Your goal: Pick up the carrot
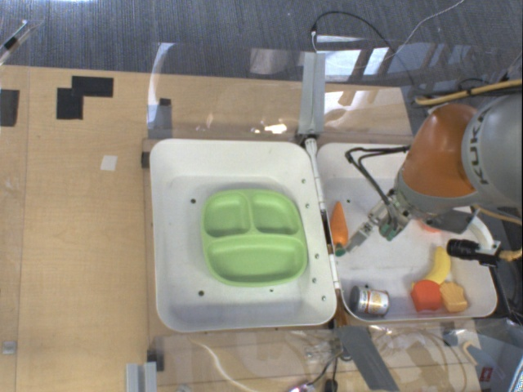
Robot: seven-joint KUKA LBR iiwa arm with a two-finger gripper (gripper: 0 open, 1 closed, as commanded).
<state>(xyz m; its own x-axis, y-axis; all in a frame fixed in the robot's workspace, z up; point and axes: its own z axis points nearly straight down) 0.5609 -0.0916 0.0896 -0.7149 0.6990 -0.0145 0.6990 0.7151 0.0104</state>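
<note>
Lying against the right bin's (490, 305) left wall: the carrot (338, 225).

Technician A: State the bench (73, 243) surface.

Technician B: Pale wood-grain, matt, carrying flat black tape patches (82, 96). Behind it lies dark ribbed carpet-like flooring (204, 15).

Technician A: And the two shallow white bins?

Technician B: The left bin (176, 243) and right bin (384, 256) look like smooth moulded plastic with a faint sheen. The green three-compartment tray (253, 237) is smooth plastic, semi-gloss.

Technician A: Contents of the right bin?

Technician B: The orange carrot (338, 224) looks smooth and matt, plastic-like. The small silver can (372, 301) is shiny metal. The yellow banana (441, 265) and red block (426, 296) appear matt.

Technician A: The arm?

Technician B: The orange wrist band (441, 162) is glossy; the grey arm casing (494, 149) is smooth, satin.
</note>
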